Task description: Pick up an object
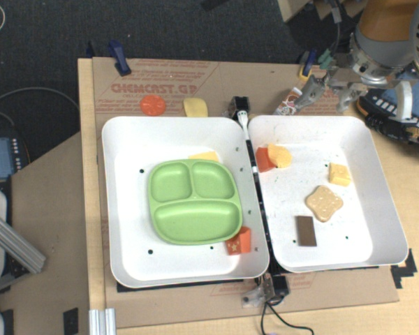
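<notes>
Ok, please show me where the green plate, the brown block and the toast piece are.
green plate [194,202]: camera view, its middle divider.
brown block [305,231]: camera view, top face.
toast piece [324,203]: camera view, its centre.

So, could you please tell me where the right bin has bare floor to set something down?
The right bin is bare along its far edge and its near right corner, beyond the toast and brown block. It is crowded by the divider, where the red block touches the yellow piece.
</notes>
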Motion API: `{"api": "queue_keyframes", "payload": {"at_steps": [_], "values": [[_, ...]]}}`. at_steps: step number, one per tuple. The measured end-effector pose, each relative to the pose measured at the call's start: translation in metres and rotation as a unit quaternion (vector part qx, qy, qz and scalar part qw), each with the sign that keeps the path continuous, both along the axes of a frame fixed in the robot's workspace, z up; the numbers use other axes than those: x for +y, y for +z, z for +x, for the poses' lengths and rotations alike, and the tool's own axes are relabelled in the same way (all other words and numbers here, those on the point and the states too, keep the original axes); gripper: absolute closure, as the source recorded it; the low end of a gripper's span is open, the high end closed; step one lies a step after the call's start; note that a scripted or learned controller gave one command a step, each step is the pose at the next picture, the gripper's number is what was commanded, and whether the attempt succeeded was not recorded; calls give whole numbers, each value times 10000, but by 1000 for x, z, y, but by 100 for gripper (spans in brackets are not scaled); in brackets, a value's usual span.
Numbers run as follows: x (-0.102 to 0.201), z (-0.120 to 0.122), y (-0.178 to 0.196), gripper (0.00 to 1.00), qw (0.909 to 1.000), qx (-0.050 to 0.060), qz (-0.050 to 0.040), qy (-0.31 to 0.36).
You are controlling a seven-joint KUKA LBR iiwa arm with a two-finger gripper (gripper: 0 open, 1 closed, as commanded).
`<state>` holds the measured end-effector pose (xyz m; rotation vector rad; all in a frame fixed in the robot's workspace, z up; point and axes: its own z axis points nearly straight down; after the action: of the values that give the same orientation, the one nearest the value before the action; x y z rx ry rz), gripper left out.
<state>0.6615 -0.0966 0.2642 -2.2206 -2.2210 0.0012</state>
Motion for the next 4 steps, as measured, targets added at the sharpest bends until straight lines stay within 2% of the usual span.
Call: {"api": "queue_keyframes", "payload": {"at_steps": [1,2,3,4], "values": [[38,-97,-85,0,10000,75,20,-2],[-24,-123,-182,0,10000,-2,-11,-30],[-9,-160,-176,0,10000,-64,-20,-2],[-12,-158,-165,100,9999,-92,-47,-19]]}}
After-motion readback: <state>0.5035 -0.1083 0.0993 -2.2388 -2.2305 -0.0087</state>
